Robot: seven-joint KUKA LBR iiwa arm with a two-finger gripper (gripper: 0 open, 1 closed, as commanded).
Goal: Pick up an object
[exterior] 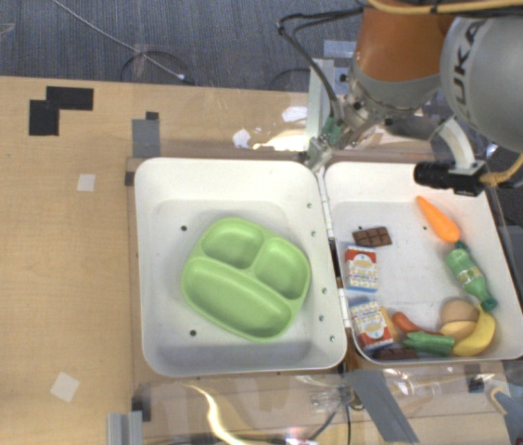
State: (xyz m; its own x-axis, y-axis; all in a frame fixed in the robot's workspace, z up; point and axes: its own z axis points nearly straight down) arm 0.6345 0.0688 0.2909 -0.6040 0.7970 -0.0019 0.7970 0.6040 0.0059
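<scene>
My gripper hangs at the far edge of the bench, over the back rim where the two white bins meet. It is apart from every object. The right bin holds an orange carrot, a brown chocolate bar, a green bottle, two small printed cartons, a banana, a tan rounded piece and a green vegetable. A green divided plate lies in the left bin.
The grey arm with its orange band fills the top right, above the right bin's back edge. A black bracket juts over that bin's far right corner. Cables run behind the bins. Wooden bench top stretches to the left.
</scene>
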